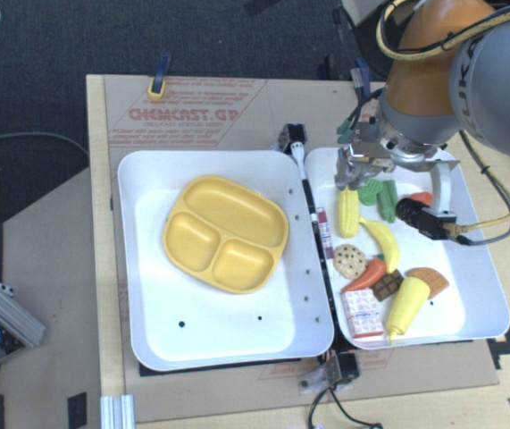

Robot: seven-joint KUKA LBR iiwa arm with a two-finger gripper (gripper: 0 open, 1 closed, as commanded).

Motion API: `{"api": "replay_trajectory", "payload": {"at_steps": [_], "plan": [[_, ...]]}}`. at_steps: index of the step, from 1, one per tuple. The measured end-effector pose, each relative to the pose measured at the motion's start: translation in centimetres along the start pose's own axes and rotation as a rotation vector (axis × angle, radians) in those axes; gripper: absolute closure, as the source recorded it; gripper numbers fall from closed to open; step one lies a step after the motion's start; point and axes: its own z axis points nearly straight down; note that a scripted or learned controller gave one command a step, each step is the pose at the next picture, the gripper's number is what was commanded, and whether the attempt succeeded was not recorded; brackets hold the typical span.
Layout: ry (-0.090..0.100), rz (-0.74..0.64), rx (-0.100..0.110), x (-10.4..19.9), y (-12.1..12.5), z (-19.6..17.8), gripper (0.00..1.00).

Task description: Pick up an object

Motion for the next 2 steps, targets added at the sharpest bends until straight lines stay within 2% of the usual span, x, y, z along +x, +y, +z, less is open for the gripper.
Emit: {"api": "replay_trajectory", "payload": {"at_steps": [1,2], "plan": [[0.0,-0.001,-0.004,-0.03,0.22,-2.01,1.0],[0.0,-0.001,0.0,0.88,0.07,-1.75,1.0]]}}
